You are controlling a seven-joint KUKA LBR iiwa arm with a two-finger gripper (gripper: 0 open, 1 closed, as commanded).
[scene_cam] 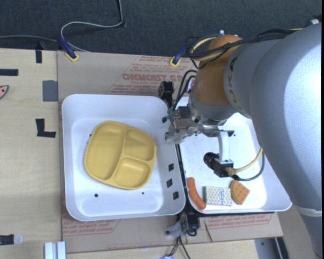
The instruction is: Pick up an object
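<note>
the arm [281,90] enters from the right. its fingers [174,131] are above the divide between the two bins; their opening cannot be determined, nor can any hold. left bin [81,112]: yellow divided plate [120,154]. right bin [243,136]: sausage [195,193], printed packet [218,196] and orange cracker [239,192], side by side along the near edge.

Single fixed camera, above bench [21,171], angled downward
</note>
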